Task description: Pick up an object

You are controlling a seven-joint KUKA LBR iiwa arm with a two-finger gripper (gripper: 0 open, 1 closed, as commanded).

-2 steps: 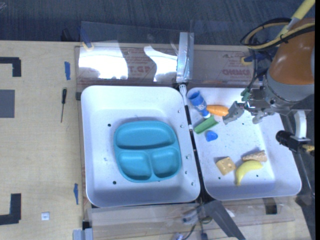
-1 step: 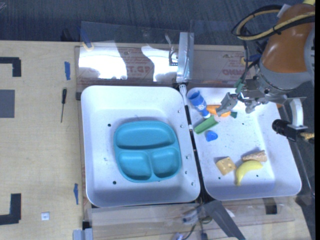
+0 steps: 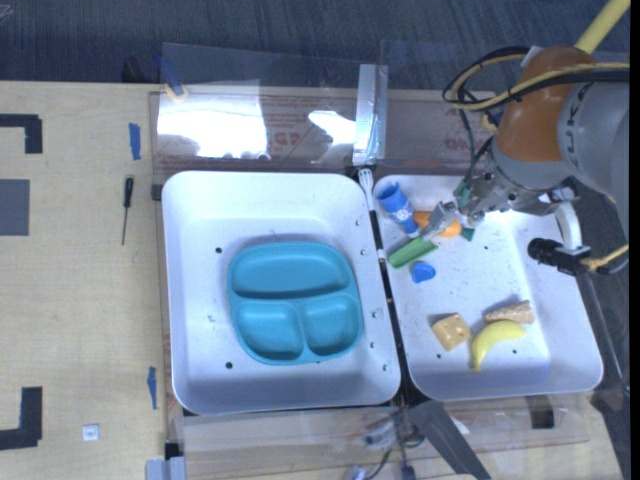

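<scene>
Right bin (image 3: 570,363) | end effector (image 3: 466,211) grip unclear | no legible writing

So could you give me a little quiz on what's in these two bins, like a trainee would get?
1. True or false: the blue divided tray lies in the left bin.
2. Which is nearest the claw? A) banana B) orange piece C) cheese wedge
3. Fill in: the banana lies in the ___ bin.

Key: 1 true; 2 B; 3 right.
</scene>
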